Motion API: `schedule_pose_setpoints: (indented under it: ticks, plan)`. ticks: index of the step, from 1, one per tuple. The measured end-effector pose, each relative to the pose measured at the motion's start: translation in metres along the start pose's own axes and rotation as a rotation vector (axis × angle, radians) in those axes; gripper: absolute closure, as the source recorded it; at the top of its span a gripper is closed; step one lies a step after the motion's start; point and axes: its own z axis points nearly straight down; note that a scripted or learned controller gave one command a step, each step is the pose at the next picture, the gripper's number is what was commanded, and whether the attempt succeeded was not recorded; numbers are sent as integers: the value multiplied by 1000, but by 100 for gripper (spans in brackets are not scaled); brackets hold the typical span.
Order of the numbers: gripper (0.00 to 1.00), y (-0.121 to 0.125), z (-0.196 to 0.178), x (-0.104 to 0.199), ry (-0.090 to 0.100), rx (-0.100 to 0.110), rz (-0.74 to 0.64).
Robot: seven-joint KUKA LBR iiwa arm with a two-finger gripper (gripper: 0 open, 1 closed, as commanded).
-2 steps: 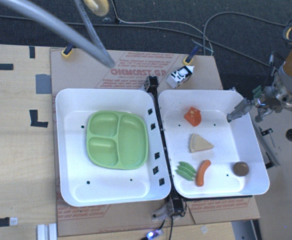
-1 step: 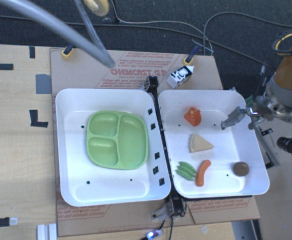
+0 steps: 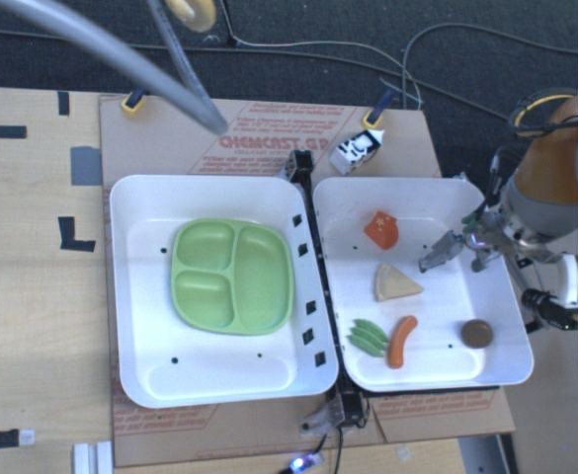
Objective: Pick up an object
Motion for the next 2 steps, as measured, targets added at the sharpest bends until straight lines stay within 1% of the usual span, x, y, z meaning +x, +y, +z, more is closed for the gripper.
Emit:
schedule_pose_setpoints:
  ticks: [1,2]
  plan:
    - [0,8,55,-6,-2,-5,1]
    - [100,9,42,-5,-2,-8,-1]
